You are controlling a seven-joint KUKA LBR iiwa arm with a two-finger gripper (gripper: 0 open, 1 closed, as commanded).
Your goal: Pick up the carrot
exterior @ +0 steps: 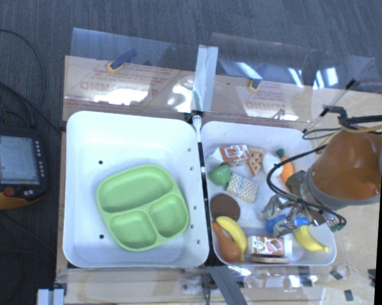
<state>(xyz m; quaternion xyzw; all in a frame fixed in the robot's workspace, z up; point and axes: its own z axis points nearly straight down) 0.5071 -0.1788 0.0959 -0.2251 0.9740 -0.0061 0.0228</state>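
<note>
Camera view: bench [137, 86] on dark grey carpet [123, 7].

**Op A:** How crowded is the right bin [205, 182]?

**Op B:** I see it packed. The arm [346, 167] covers its 3 o'clock side, and the gripper [284, 214] hangs over the middle. The carrot [286, 170] sits just beside the wrist at 1 o'clock, hemmed by cables [323, 125].

**Op A:** Any gaps?

**Op B:** Little. Two bananas [233, 231] [310, 239] and a small carton [268, 247] line the 6 o'clock wall. The left bin [87, 141] has bare floor all around the green divided plate [143, 206].
</note>
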